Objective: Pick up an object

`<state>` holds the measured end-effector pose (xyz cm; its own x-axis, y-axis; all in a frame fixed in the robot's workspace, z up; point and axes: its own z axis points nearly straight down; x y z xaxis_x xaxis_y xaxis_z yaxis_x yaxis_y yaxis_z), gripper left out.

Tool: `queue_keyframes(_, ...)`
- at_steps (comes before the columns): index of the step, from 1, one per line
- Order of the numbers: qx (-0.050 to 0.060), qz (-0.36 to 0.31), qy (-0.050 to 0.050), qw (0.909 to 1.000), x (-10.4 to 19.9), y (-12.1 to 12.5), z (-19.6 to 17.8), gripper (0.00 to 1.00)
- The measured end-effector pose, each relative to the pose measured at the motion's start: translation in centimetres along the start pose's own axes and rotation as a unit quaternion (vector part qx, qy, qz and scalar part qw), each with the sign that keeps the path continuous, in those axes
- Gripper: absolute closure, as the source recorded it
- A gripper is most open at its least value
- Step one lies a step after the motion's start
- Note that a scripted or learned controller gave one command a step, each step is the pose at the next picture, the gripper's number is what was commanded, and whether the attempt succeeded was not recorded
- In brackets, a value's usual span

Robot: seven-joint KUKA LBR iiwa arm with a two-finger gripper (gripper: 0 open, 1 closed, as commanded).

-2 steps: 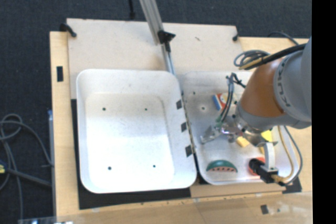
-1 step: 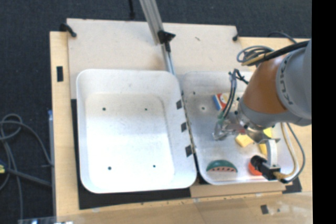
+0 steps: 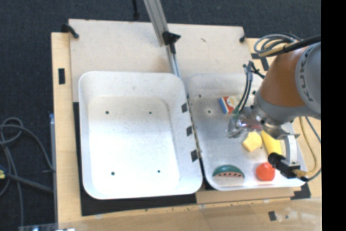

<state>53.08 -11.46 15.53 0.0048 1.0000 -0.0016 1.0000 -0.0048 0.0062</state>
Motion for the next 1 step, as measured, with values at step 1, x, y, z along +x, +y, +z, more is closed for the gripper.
queue_keyframes(1, -0.001, -0.004, 0.0, 1.0, 0.51, -0.49, -5.53, 1.0)
